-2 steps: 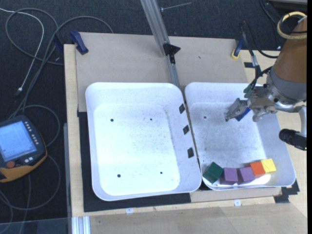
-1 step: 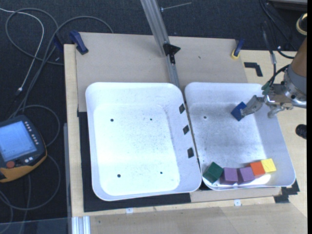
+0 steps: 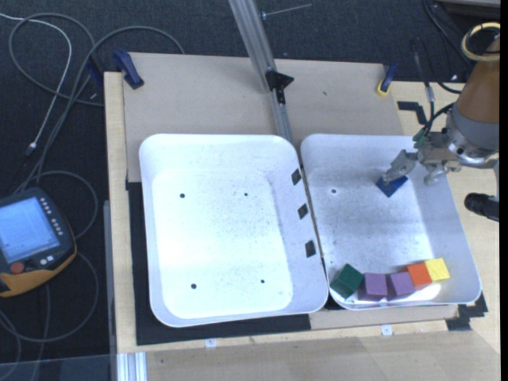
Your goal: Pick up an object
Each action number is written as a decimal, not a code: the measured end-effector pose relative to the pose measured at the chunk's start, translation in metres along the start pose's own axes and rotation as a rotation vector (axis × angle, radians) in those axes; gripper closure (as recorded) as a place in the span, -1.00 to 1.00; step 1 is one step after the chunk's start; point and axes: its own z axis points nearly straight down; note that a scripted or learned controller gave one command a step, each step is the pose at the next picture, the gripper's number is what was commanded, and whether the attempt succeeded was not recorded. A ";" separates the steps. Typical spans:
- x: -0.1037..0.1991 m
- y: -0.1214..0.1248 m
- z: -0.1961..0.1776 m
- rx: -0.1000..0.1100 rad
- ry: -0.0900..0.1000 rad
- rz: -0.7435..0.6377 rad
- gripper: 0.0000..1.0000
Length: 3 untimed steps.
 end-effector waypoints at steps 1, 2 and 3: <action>-0.022 0.059 0.073 0.002 0.002 -0.001 -1.00; -0.004 0.067 0.070 -0.004 0.000 -0.002 -1.00; 0.016 0.037 0.070 0.003 0.003 0.000 -1.00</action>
